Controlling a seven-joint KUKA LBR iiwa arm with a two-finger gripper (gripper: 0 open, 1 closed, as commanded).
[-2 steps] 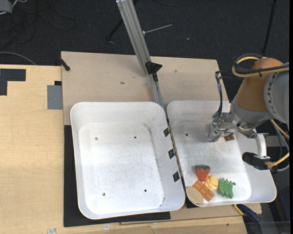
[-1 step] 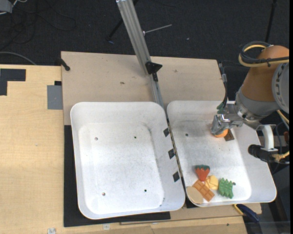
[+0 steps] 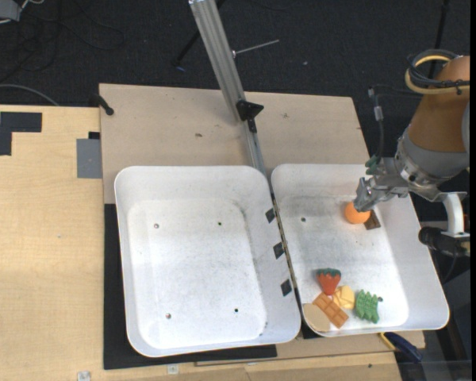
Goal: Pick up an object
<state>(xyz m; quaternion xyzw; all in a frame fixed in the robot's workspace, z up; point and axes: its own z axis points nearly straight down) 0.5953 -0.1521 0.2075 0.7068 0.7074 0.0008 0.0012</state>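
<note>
A pale wooden bench (image 3: pixel 182 125) is seen from above, with two shallow white bins set side by side upon it; the left bin (image 3: pixel 143 205) is the larger in the view, and the right bin (image 3: pixel 333 189) lies just beside it, the two rims meeting along a line marked by small black clips (image 3: pixel 278 249); a grey metal rail (image 3: pixel 222 62) is seen slanting up from the junction of the bins toward the top of the picture. The arm (image 3: pixel 436 125), grey with an orange band, is seen reaching in from the right over the far right part of the right bin; the gripper (image 3: pixel 368 197) is lowered at the upper right of that bin, directly above and against a small orange object (image 3: pixel 355 214), which rests on the bin floor with a small brown piece (image 3: pixel 372 222) just beside it on the right; whether the orange object is actually clasped cannot be told, and how wide the gripper stands cannot be made out. Near the front edge of the right bin, well apart from the gripper, a cluster of small toys is gathered: a red strawberry-like piece (image 3: pixel 328 279), a tan waffle-like piece (image 3: pixel 330 311), a yellow piece (image 3: pixel 347 297) and a green piece (image 3: pixel 368 305), lying close together.
</note>
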